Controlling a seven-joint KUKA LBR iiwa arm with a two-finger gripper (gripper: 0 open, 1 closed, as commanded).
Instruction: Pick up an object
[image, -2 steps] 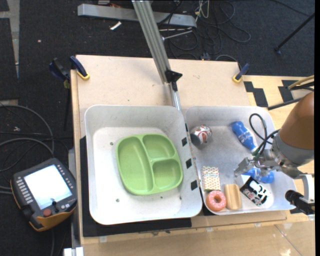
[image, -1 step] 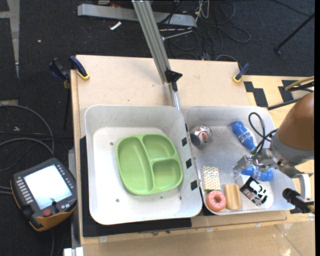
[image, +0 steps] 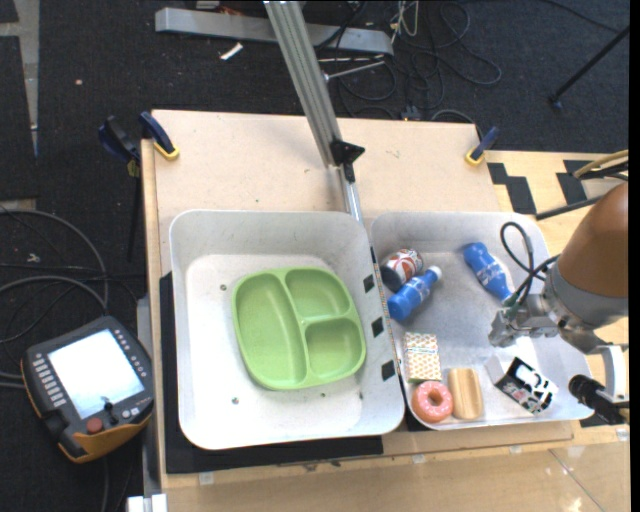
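Note:
The right bin (image: 455, 235) holds several objects. A red and white can (image: 402, 265) lies beside a blue bottle (image: 413, 292), and a second blue bottle (image: 487, 270) lies farther right. Near the front are a patterned packet (image: 421, 355), a pink donut (image: 432, 401), a tan bun (image: 465, 392) and a black and white item (image: 527, 385). My gripper (image: 507, 328) hangs over the right part of this bin, between the second blue bottle and the black and white item. Nothing is seen held in it.
The left bin (image: 200, 300) carries a green divided plate (image: 298, 326). A metal pole (image: 312, 85) slants down to the wall between the bins. Yellow clamps (image: 165, 150) grip the bench's far corners. A teach pendant (image: 88, 385) lies on the floor at left.

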